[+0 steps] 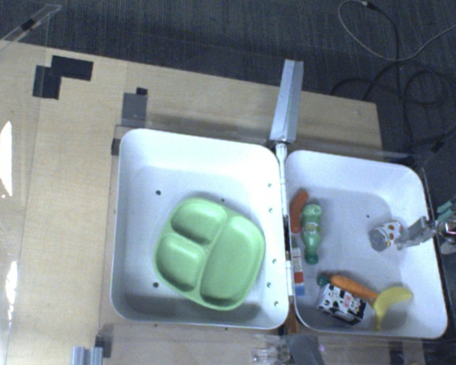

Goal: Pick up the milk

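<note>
The milk is a small carton with a black-and-white cow pattern, lying near the front wall of the right bin. An orange carrot rests against its far side. My gripper reaches in over the right rim of the same bin, low and close to a small silver can. It is well behind and to the right of the milk, and nothing shows in its grasp.
A yellow banana lies right of the milk. A green bottle and an orange sausage-like piece lie along the divider. The left bin holds a green divided plate.
</note>
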Controlling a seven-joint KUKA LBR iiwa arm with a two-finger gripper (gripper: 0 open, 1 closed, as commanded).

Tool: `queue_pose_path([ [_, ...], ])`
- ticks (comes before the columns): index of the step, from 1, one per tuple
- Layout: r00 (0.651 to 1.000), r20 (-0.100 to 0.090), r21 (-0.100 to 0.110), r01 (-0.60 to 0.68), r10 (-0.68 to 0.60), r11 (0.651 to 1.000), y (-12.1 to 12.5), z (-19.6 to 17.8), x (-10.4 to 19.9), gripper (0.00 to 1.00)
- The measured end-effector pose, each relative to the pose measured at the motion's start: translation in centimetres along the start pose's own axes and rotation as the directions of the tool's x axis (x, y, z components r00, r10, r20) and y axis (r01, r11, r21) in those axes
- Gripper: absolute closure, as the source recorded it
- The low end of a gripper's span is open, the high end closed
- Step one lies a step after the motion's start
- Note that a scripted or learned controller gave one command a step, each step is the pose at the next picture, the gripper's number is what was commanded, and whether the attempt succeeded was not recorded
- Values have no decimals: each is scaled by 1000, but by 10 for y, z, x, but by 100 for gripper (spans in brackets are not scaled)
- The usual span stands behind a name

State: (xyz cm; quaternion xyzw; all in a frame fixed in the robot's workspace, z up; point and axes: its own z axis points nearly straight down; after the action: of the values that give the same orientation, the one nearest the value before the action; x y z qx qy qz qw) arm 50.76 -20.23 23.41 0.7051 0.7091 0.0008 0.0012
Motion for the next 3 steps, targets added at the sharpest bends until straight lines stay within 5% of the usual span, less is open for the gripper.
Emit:
queue_pose_path([
  [1,993,0,0,118,-118,993,65,52,-1,0],
  [2,980,2,-5,198,-198,980,68,136,-3,0],
  [3,980,5,-12,198,-198,980,70,124,-3,100],
])
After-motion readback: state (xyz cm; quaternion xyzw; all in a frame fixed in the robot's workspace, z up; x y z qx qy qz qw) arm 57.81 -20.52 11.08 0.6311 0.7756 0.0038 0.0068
